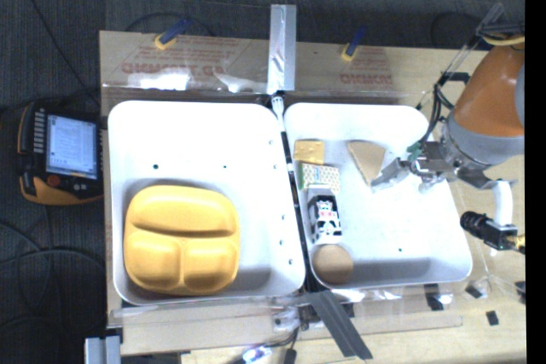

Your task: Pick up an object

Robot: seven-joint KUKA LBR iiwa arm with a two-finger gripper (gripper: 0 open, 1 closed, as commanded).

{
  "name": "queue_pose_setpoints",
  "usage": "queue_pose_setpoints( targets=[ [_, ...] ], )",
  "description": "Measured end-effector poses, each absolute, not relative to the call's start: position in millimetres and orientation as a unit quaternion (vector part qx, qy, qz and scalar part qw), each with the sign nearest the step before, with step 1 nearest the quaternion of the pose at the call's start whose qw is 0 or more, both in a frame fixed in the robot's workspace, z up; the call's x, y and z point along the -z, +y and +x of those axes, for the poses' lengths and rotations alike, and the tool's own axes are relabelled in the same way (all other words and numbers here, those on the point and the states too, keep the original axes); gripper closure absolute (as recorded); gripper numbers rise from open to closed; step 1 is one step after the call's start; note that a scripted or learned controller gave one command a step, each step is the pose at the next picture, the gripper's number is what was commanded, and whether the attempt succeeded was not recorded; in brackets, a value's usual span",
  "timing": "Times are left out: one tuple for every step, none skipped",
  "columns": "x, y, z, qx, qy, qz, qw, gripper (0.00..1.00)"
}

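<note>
Approach step, by the look of it. Gripper (399, 170) low in the right bin (426, 256), open or shut impossible to tell. Just beside its tip, the tan wedge (368, 158), likeliest target. Farther off: patterned box (319, 177), cow carton (325, 217), brown ball (333, 262). Next: settling over the wedge, then closing.

Big moulded block (181, 236) in the left bin (192, 119); four small items along the right bin's (426, 260) left wall.

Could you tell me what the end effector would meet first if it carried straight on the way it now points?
Probably the tan wedge-shaped piece: the end effector points left across the right bin and sits right at its edge. Height above it is unclear.
</note>
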State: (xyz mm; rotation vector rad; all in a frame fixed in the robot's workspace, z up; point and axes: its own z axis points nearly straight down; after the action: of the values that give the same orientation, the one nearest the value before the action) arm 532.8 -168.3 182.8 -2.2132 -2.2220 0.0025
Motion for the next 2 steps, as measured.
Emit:
queue_pose_setpoints(
  targets=[
    [-120.6, -162.2, 605.1, -0.0017, -0.777, -0.629, 0.001, 0.0],
    [-88.8, -187.6, 625.9, 0.0016, -0.774, -0.633, -0.004, 0.0]
  ],
)
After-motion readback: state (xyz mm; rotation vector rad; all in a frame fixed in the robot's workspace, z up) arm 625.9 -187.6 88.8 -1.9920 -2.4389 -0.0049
